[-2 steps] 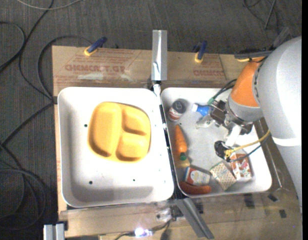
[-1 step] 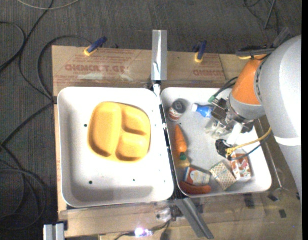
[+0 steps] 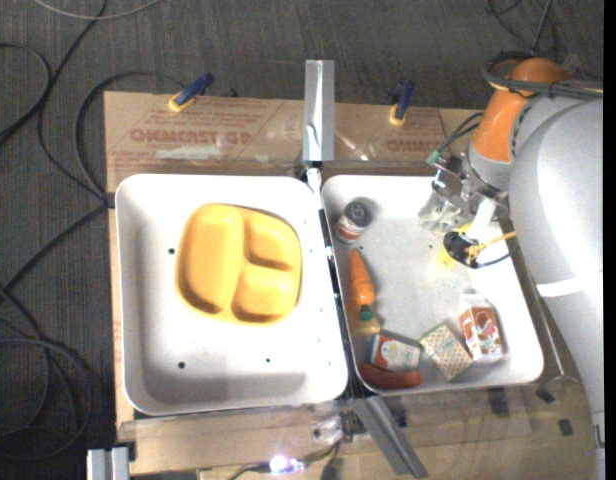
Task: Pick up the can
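The can [image 3: 355, 218] is small, with a grey lid and a red-brown label. It stands upright in the far left corner of the right bin [image 3: 418, 268], close to the divider. My gripper [image 3: 441, 208] hovers over the far right part of the same bin, roughly a hand's width right of the can and apart from it. Nothing shows between its fingers.
Near the can lies an orange carrot [image 3: 361, 280]. Along the bin's near side are a ketchup bottle [image 3: 390, 349], a red sausage [image 3: 391, 376], a checkered packet [image 3: 445, 351] and a juice carton [image 3: 481, 330]. The left bin [image 3: 148, 368] holds a yellow divided tray [image 3: 240, 263].
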Tool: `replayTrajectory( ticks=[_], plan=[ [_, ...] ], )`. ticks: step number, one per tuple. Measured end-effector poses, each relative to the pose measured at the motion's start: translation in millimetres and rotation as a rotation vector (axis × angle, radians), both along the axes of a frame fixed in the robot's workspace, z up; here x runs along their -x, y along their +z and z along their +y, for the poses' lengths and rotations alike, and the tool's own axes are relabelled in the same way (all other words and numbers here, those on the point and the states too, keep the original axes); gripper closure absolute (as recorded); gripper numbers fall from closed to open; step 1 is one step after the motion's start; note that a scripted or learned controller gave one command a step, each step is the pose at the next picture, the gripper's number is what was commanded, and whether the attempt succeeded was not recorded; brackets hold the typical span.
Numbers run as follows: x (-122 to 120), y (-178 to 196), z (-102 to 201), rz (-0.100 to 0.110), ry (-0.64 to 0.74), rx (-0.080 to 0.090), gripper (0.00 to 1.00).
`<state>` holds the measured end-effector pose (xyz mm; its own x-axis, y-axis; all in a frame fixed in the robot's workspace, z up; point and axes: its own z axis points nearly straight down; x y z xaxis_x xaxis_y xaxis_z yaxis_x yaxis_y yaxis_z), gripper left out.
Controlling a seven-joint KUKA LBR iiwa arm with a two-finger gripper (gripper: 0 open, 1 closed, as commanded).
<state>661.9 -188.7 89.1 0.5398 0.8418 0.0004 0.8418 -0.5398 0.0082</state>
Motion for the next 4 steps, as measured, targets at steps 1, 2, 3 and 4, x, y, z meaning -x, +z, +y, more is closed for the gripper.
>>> replayTrajectory(
  ticks=[1,2,3,4],
  plan=[
    [3.7,-1.5,-2.5,0.014,-0.003,-0.001,0.0],
    [62.6,-0.7,45.8,0.002,-0.223,-0.001,0.0],
    [61.8,9.3,46.4,0.002,-0.22,-0.001,1.0],
    [61.9,9.3,46.4,0.002,-0.221,-0.001,0.0]
  ],
)
